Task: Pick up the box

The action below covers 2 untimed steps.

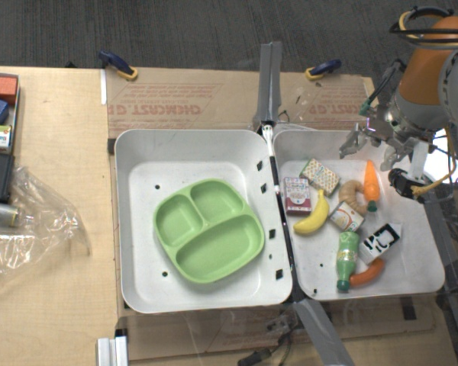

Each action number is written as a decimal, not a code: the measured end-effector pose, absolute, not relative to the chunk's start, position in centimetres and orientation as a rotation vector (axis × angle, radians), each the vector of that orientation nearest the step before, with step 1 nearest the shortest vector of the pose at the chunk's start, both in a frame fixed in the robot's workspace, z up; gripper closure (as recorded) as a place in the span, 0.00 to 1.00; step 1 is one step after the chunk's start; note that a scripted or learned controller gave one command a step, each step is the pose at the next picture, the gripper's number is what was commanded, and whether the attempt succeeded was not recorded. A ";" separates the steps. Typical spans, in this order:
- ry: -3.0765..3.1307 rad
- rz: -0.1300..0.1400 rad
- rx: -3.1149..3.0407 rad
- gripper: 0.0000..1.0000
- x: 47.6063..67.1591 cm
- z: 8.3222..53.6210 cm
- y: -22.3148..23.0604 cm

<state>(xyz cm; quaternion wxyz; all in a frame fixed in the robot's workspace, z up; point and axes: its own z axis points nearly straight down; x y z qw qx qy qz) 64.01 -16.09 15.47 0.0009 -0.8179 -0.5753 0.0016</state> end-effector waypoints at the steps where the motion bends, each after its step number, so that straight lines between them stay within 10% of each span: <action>1: -2.139 -0.007 -2.312 0.00 66.0 9.9 -14.8; 2: -2.142 -0.015 -2.315 1.00 66.2 11.0 -14.8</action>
